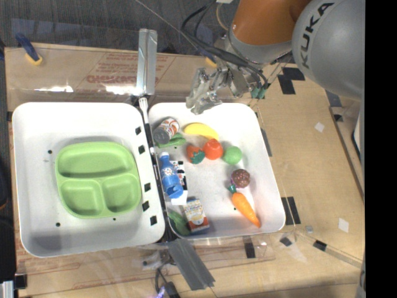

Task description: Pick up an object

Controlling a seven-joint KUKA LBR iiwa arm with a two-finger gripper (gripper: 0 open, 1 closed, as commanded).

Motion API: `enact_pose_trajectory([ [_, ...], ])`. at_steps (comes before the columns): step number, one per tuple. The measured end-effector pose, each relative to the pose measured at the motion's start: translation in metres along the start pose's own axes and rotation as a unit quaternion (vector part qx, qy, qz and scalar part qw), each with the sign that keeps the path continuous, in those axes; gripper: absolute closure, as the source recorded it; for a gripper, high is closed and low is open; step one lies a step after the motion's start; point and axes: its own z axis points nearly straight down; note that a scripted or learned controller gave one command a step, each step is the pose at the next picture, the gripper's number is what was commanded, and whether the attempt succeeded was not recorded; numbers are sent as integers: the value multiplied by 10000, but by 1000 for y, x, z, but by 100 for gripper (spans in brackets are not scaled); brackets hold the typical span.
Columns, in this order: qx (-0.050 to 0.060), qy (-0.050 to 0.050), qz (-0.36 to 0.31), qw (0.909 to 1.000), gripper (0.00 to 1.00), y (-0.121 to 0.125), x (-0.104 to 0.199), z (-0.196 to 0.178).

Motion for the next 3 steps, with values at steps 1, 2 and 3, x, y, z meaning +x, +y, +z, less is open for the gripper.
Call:
enact_pose_trajectory([
  [1,-30,48,-1208,9927,100,31,-1,81],
  [2,21,-21,-850,9964,100,-26,5,-18],
  [3,7,-8,-877,9961,100,-24,4,-24],
])
